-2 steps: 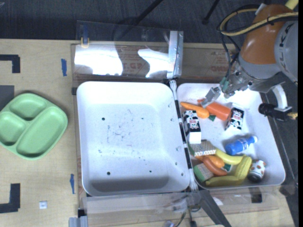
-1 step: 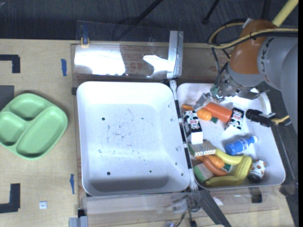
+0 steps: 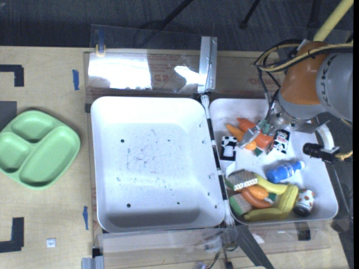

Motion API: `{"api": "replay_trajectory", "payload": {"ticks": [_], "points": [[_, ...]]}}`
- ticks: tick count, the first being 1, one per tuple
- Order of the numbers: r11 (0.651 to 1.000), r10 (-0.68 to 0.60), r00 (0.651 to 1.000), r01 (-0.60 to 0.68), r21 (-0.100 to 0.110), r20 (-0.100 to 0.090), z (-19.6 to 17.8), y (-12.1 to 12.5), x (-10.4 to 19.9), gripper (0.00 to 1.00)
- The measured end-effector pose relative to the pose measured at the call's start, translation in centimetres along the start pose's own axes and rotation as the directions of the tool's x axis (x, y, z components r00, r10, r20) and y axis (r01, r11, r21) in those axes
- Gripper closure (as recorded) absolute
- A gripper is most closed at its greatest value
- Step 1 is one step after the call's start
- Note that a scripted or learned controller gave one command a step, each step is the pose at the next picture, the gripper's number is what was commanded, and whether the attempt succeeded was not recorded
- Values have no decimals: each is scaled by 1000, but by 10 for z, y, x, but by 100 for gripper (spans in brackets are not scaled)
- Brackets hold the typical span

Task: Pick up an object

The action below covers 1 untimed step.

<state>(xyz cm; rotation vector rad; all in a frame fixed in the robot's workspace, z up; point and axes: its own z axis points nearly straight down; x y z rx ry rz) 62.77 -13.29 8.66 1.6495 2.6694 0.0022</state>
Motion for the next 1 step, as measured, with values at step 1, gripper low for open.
{"api": "replay_trajectory", "payload": {"ticks": [1], "points": [[1000,1,1000,-1,-7,3,-14,2,-1,100]]}}
